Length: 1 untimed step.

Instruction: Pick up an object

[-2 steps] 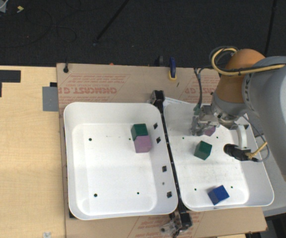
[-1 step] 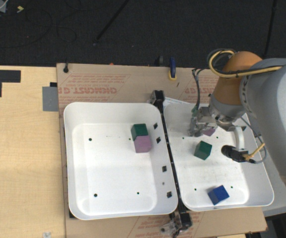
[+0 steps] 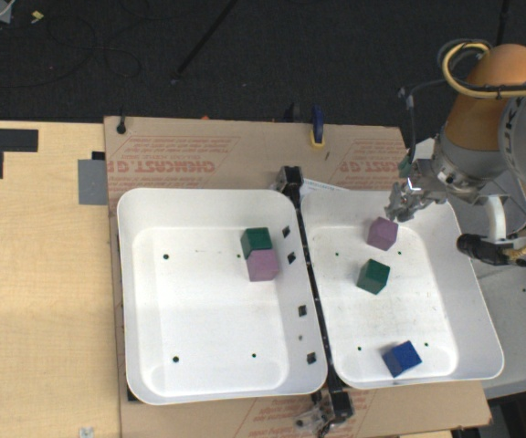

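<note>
The right bin (image 3: 455, 272) holds a purple cube (image 3: 383, 234) near its back, a dark green cube (image 3: 373, 276) in the middle and a blue cube (image 3: 401, 358) near the front. In the left bin (image 3: 153, 290) a green cube (image 3: 257, 239) sits against a purple cube (image 3: 262, 265). My gripper (image 3: 402, 205) hangs over the back of the right bin, just above and to the right of the purple cube there. The tips are small and dark against the wrist.
A black divider strip (image 3: 301, 281) with clips runs between the two bins. Brown cardboard (image 3: 208, 158) lies under both. The grey arm with its orange band (image 3: 487, 99) comes in from the upper right, with a black cable beside it.
</note>
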Motion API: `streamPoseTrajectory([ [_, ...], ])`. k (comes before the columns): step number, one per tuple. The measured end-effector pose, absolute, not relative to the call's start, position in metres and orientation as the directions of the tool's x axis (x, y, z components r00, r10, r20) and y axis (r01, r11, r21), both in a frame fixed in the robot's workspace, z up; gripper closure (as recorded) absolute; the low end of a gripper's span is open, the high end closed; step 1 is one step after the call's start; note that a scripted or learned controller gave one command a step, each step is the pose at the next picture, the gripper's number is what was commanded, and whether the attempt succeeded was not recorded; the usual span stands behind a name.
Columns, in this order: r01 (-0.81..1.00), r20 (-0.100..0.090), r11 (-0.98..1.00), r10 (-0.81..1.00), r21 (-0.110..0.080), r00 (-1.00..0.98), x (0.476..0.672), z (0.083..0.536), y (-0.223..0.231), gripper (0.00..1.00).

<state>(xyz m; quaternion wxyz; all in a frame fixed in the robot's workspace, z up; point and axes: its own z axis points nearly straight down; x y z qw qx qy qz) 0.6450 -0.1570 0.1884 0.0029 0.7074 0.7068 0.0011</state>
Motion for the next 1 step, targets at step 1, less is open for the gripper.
streamPoseTrajectory([
  [1, 1.0, 0.003, -0.002, 1.0, -0.011, 0.002, 0.5622, 0.1591, -0.1456, 1.0],
])
